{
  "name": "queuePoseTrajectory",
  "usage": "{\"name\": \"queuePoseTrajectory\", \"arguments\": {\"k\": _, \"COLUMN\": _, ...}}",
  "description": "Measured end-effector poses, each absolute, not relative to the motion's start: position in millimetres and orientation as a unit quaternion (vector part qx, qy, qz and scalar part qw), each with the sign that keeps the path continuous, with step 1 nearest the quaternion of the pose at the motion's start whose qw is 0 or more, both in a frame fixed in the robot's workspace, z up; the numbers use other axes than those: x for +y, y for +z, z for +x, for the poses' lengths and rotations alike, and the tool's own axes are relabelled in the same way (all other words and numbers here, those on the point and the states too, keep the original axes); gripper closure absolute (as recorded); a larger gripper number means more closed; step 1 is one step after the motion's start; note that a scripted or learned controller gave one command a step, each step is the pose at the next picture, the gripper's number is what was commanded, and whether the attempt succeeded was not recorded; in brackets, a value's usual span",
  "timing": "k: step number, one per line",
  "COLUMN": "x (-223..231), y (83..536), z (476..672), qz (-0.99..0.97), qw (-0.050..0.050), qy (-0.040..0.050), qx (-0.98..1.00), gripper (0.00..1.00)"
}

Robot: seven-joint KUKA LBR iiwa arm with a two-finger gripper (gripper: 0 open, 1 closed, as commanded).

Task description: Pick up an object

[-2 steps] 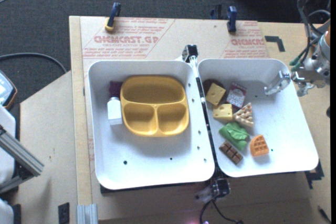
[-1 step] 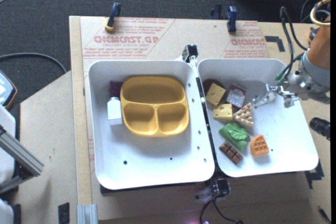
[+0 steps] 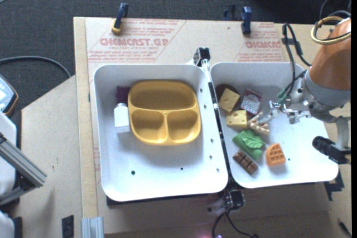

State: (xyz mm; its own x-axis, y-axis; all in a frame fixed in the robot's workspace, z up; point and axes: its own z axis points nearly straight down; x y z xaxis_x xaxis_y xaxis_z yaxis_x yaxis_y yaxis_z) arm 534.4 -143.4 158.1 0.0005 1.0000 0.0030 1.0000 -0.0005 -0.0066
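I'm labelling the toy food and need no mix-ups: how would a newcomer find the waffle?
Look in the right-hand white bin, at the cluster of small toys along its left side. The waffle lies nearest the bin's front edge, right of the brown chocolate bar. It alone is orange with a square grid pattern.

Two glossy white plastic bins [image 3: 106,136] sit on a pale tan board [image 3: 83,64] printed with faded red lettering. A mustard-yellow divided tray [image 3: 164,111] fills the left bin, a small white bottle [image 3: 121,117] beside it. In the right bin lie two pale yellow holed cheese wedges [image 3: 229,100], a leafy green toy [image 3: 249,142], an orange waffle [image 3: 275,155], a brown chocolate bar [image 3: 245,162] and a dark red packet [image 3: 251,101].
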Motion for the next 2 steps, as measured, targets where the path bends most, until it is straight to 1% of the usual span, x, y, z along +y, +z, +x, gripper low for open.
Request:
{"name": "queuePoseTrajectory", "arguments": {"k": 1, "x": -148, "y": 114, "z": 532.4, "qz": -0.707, "qw": 0.003, "qy": 0.0013, "qx": -0.707, "gripper": 0.00}}
{"name": "queuePoseTrajectory", "arguments": {"k": 2, "x": -147, "y": 85, "z": 533.4, "qz": -0.708, "qw": 0.000, "qy": -0.0003, "qx": -0.707, "gripper": 0.00}}
